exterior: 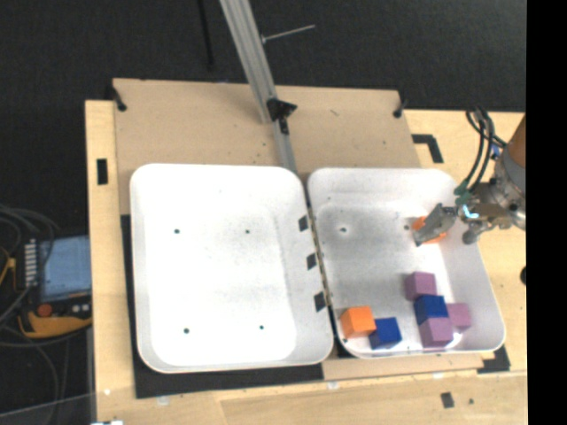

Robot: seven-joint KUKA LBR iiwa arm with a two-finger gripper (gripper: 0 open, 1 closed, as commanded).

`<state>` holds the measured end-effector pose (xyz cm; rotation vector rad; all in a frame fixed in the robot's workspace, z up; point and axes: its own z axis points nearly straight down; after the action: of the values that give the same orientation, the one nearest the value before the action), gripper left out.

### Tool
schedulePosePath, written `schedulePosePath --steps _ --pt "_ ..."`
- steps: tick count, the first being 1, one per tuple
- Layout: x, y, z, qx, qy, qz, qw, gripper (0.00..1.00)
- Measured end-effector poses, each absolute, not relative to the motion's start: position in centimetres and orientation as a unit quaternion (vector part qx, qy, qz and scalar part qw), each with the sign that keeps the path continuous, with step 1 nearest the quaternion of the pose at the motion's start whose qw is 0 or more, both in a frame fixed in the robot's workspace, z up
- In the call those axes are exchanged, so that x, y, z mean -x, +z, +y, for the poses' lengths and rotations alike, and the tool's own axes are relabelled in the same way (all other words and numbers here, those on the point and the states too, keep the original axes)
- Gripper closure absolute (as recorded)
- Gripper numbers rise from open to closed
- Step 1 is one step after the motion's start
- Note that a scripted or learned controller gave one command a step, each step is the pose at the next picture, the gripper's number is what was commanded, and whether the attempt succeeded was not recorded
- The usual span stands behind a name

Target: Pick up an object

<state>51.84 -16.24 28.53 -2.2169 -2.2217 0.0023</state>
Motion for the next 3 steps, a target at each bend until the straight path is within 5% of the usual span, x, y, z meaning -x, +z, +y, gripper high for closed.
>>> schedulePosePath --steps 1,3 --pt "-51.9 28.8 -16.3 0.707 -0.0006 -0.707 -0.001 0.00" --pt "-50.4 17.9 -15.3 0.707 0.0015 -0.707 0.001 0.00"
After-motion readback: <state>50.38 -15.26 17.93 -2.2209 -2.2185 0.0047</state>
